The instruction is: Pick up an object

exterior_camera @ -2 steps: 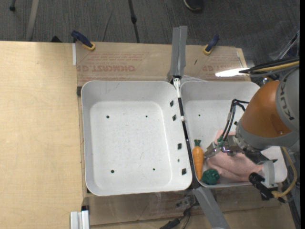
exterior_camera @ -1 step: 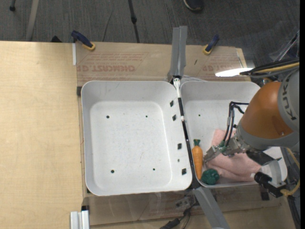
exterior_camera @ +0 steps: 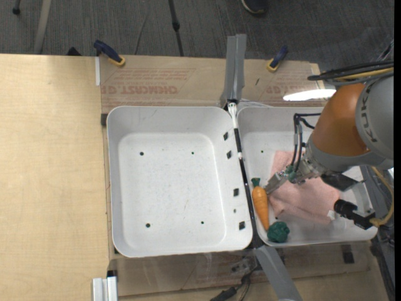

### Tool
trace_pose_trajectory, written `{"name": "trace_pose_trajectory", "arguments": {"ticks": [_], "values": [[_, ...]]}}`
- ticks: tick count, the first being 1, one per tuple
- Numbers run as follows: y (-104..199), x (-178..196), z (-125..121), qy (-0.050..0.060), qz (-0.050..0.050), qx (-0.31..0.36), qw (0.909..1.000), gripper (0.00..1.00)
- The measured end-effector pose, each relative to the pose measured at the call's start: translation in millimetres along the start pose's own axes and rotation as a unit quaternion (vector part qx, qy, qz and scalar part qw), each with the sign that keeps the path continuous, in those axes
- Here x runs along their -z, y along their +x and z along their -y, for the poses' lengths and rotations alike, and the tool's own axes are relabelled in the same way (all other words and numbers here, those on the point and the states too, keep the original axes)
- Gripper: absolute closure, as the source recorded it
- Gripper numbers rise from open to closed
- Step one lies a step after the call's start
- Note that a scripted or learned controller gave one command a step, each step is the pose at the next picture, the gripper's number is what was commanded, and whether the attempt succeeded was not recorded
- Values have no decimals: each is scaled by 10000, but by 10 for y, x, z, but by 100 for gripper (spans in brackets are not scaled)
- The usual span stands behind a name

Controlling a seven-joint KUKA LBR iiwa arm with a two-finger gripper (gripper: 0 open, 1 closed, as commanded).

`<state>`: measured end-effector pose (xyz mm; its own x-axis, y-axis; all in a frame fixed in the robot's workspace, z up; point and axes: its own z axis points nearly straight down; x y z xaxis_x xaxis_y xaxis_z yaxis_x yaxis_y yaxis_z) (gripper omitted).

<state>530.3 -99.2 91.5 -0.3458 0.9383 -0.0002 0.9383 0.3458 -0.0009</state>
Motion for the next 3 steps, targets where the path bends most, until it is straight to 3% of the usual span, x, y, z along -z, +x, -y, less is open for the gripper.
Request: {"name": "trace_pose_trajectory", "arguments": {"ticks": [1,2,3], "values": [[179,-3,500,4,1,-1168,9932,0],[42,-2,129,1,1,-896,9960,0],[-246,2,-555,-1,8,-891,9960,0]]}}
